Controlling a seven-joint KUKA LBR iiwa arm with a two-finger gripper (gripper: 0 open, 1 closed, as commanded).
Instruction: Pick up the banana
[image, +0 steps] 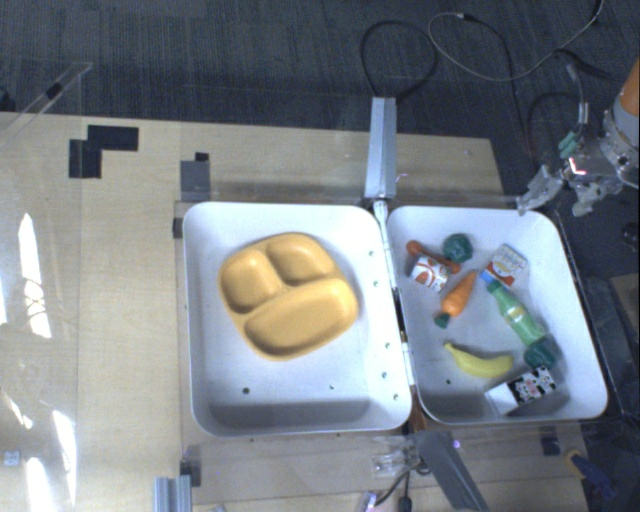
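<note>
The yellow banana lies on its side in the front part of the right bin, curving toward the bin's front wall. My gripper hangs over the right bin's far right corner, well behind the banana. Its fingers stand apart, open, and nothing is between them.
Around the banana lie an orange carrot, a green bottle, a red-and-white can, a white packet, two teal pieces and a black-and-white box. A yellow divided tray sits in the left bin.
</note>
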